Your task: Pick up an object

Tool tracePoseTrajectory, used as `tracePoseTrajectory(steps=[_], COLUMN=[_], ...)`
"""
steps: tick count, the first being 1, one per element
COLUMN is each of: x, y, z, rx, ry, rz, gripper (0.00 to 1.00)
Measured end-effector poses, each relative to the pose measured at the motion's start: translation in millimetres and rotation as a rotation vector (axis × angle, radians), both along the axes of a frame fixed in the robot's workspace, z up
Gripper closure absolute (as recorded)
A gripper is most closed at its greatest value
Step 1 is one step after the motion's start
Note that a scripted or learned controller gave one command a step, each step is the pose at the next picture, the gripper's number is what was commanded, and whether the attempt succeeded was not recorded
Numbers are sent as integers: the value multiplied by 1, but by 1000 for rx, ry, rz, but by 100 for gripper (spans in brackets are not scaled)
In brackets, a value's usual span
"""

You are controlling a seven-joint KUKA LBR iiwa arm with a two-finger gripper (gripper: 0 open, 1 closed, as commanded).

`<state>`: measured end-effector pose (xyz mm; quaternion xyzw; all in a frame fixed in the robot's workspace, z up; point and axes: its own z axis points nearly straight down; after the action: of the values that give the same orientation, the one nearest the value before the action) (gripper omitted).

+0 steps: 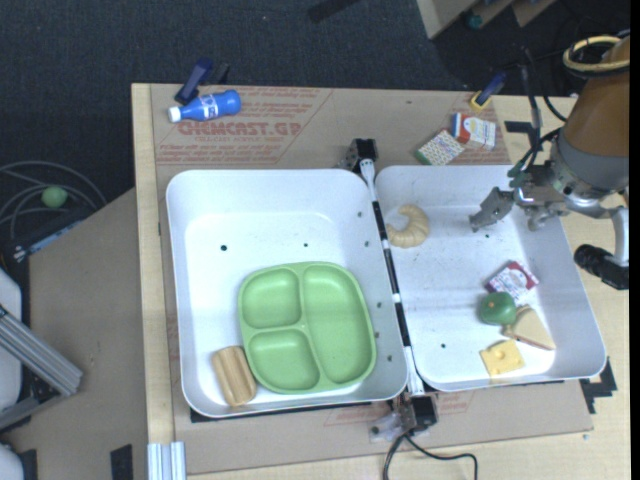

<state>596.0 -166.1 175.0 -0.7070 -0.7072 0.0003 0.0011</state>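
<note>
The objects for picking lay mostly in the right white bin [575, 298], as I saw it from the overhead camera. A pale tan croissant-shaped pastry [408, 225] sat near that bin's upper left corner, close to the divider between the two bins. Toward the lower right I made out a small red-and-white packet [512, 279], with a round green fruit-like toy [494, 309] touching it just below. Beside the green piece lay a tan wedge [532, 329], and just below and left of that a yellow cheese-like block [500, 357].

The left white bin [190, 268] held a light green plastic plate with three compartments [303, 325], and a tan ridged bread-like piece [233, 375] rested at the plate's lower left, touching its rim.

The grey two-finger gripper [511, 208] hung over the upper right part of the right bin, well apart from the pastry and above the cluster of toys. Its fingers [492, 210] looked spread apart, with nothing between them.

Outside the bins, on the cardboard-coloured bench top [150, 368], I saw a blue and white bottle [205, 106] lying on its side near the upper left, and a small patterned box [440, 148] with a striped carton [474, 130] just beside it above the right bin.
</note>
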Motion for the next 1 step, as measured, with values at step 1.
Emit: tracePoseTrajectory(steps=[1], x=[-76], y=[-17], z=[-43], rx=[-1], ry=[0], rz=[-2], gripper=[0])
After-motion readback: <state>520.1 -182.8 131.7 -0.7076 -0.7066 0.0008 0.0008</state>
